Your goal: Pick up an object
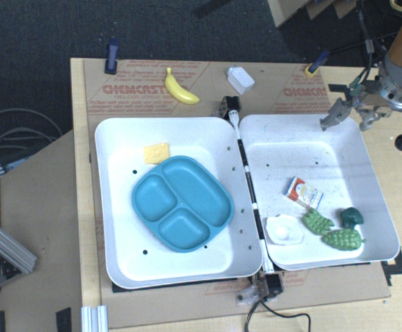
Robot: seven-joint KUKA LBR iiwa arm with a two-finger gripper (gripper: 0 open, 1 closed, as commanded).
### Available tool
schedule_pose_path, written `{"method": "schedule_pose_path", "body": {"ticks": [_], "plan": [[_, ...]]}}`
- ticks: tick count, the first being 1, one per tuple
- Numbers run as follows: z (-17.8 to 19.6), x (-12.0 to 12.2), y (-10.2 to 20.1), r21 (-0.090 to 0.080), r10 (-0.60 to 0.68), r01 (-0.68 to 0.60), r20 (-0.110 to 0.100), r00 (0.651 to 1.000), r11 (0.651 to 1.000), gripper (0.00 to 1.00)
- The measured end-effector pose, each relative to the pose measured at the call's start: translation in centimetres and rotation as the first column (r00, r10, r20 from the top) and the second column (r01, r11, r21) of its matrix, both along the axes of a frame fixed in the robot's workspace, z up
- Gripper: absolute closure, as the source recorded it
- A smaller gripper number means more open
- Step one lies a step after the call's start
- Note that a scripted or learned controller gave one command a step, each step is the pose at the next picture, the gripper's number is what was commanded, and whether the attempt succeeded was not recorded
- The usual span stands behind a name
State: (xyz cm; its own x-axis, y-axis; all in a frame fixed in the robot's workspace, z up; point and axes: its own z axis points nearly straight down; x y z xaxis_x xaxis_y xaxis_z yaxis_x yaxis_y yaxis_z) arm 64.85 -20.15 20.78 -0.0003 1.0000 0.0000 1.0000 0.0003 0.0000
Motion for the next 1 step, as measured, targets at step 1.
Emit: {"method": "schedule_pose_path", "body": {"ticks": [1], "plan": [[-8.04,-7.56,3.11,0.001,-0.001,0.001,-0.003,1.000,1.000,0.00]]}}
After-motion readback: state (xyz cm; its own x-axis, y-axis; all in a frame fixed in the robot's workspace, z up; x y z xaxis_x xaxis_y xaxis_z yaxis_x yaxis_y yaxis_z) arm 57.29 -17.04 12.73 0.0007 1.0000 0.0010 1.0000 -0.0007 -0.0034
